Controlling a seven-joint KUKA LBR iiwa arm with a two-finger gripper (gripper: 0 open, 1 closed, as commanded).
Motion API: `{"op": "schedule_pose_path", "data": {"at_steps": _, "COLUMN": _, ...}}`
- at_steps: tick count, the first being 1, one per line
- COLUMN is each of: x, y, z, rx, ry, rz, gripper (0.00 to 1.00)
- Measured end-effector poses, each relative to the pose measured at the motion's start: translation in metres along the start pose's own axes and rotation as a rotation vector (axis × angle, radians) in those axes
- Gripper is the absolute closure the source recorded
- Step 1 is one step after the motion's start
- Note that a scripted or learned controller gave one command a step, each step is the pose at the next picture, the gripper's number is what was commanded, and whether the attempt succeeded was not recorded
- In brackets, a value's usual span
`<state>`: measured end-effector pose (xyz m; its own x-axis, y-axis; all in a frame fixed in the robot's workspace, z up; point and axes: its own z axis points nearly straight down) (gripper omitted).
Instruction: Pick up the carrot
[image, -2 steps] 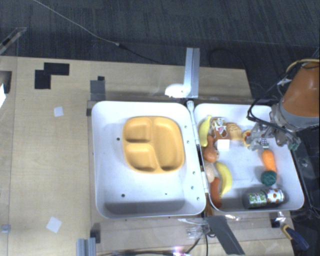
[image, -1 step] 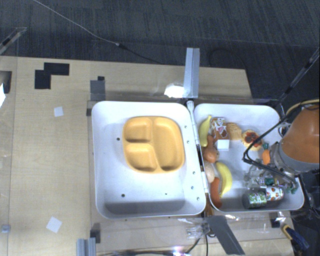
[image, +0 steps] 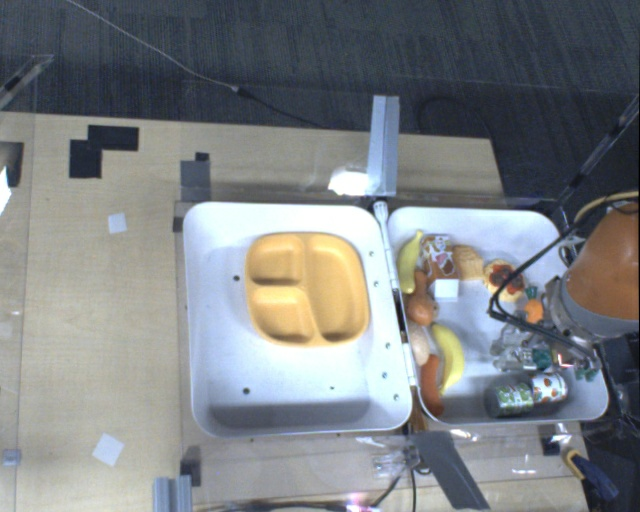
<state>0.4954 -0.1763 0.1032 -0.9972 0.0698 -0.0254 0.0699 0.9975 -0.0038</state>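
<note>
One gripper (image: 520, 345), its grip impossible to make out, hovers right of the carrot (image: 431, 378) in the right bin (image: 480, 215).

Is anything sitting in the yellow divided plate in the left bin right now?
No. The yellow divided plate in the left bin has nothing in its compartments; the food items lie in the right bin.
</note>
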Motion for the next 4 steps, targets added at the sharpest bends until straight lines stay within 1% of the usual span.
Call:
{"op": "schedule_pose_path", "data": {"at_steps": 1, "x": -0.061, "y": 0.042, "z": 0.014, "rx": -0.003, "ry": 0.008, "rz": 0.273, "gripper": 1.0}}
{"op": "schedule_pose_path", "data": {"at_steps": 2, "x": -0.061, "y": 0.042, "z": 0.014, "rx": -0.003, "ry": 0.008, "rz": 0.273, "gripper": 0.0}}
{"op": "schedule_pose_path", "data": {"at_steps": 3, "x": -0.113, "y": 0.039, "z": 0.017, "rx": -0.002, "ry": 0.01, "rz": 0.283, "gripper": 0.0}}
{"op": "schedule_pose_path", "data": {"at_steps": 4, "x": -0.061, "y": -0.027, "z": 0.015, "rx": 0.001, "ry": 0.011, "rz": 0.065, "gripper": 0.0}}
